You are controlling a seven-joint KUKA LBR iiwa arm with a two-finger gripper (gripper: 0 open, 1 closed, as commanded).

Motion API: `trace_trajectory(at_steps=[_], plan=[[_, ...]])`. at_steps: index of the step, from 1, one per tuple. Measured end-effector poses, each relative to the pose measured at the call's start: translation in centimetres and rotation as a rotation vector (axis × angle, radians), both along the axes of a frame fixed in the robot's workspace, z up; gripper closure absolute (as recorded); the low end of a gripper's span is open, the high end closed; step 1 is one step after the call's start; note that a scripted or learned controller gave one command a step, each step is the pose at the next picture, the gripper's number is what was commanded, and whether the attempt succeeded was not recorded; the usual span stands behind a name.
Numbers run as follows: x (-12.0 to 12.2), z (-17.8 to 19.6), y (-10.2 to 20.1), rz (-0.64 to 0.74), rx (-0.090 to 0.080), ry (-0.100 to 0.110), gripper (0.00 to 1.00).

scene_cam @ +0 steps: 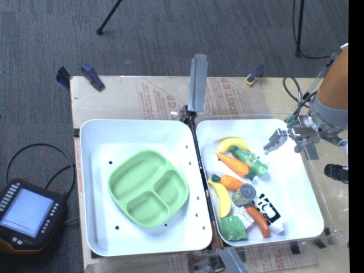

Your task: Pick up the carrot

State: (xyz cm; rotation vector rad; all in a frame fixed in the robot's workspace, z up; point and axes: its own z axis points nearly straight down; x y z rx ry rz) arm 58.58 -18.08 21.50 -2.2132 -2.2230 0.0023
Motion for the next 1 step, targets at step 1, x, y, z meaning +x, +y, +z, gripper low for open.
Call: trace_trajectory(at_steps=[1], plan=[[-3.17,10.78,-0.29,-0.166,-0.003,-0.001,0.0]])
